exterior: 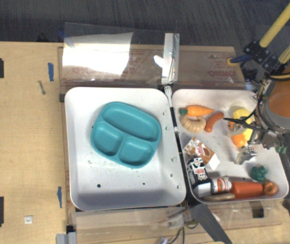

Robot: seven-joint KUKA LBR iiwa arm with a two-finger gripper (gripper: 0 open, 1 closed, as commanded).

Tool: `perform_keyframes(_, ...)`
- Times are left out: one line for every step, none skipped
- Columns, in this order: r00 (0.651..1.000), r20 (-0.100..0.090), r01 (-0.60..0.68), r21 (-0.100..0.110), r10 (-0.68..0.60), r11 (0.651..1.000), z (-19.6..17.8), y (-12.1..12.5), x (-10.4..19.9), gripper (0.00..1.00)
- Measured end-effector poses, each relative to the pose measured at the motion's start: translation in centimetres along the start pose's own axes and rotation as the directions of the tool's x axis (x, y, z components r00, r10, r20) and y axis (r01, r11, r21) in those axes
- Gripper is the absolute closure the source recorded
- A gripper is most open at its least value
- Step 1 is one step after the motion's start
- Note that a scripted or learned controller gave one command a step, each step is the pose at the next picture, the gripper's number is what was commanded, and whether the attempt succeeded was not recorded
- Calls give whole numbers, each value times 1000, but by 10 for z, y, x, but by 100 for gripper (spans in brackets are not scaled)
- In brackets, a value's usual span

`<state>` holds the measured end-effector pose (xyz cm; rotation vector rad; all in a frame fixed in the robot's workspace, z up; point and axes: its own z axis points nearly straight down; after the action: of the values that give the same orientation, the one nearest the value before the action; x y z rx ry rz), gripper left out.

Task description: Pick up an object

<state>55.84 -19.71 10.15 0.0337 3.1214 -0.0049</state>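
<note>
Scanning from the left bin [78, 187], 1 teal divided tray [126, 133] lies in it, tilted, with 3 compartments and nothing in them. Right of the tray, across the shared rim, the right bin [282, 187] holds the loose items. Nearest the tray: a carrot [199, 110], a ridged tan pastry [192, 123] just below it, a sausage [214, 121] touching the pastry, and small printed cartons [199, 151]. Along that bin's near wall, right of the tray, a bottle [221, 185] and a long orange-red piece [246, 188] lie end to end, long axes running left-right. Farther right sit a yellow item [240, 114], an orange item [238, 139] and a green item [259, 173].

The gripper [246, 154] hangs over the right bin, far right of the tray. Its grasp state cannot be determined. Judged nearest candidate: the orange item, just up-left of the gripper.
</note>
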Motion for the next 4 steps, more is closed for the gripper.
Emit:
perform_keyframes(998,-11,-63,-1,63,998,14,1,-24,0)
perform_keyframes(996,-10,-83,-2,83,997,12,48,7,0)
perform_keyframes(924,-7,381,-5,-381,924,-23,-5,-30,0)
perform_keyframes(944,-8,331,-5,-331,944,13,5,-9,0)
